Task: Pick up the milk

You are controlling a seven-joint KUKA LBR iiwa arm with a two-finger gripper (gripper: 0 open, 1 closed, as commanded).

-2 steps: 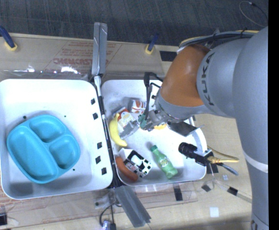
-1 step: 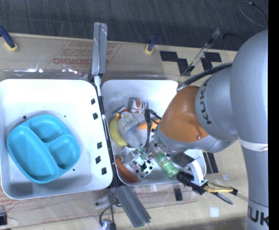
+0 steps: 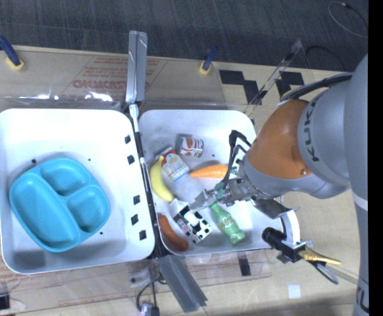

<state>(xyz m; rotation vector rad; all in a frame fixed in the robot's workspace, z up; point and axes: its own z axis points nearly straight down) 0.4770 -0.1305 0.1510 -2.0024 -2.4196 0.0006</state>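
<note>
The arm comes in from the right and its claw [image 3: 212, 196] hangs low over the middle of the right bin [image 3: 153, 125]. The view does not let one tell the claw's state, since the wrist covers most of it.

The milk [image 3: 195, 224] seems to be the small carton with black and white patches, lying on its side near the front wall of this bin, just below and left of the claw. It is apart from the claw, so the pick is not yet done. A green bottle [image 3: 228, 224] lies just beside the carton on its right, and a brown sausage [image 3: 171, 233] is close on its left.

To do the step well, the claw should probably move a little toward the front-left and come down across the narrow faces of the carton, keeping away from the bottle, which is round and smooth and could roll.

The carton looks like stiff printed cardboard with flat faces and sharp edges. The banana [image 3: 160, 182] and the carrot [image 3: 208, 172] are curved and matte. In the left bin, a blue plastic tray [image 3: 58, 203] has three shallow compartments.
</note>
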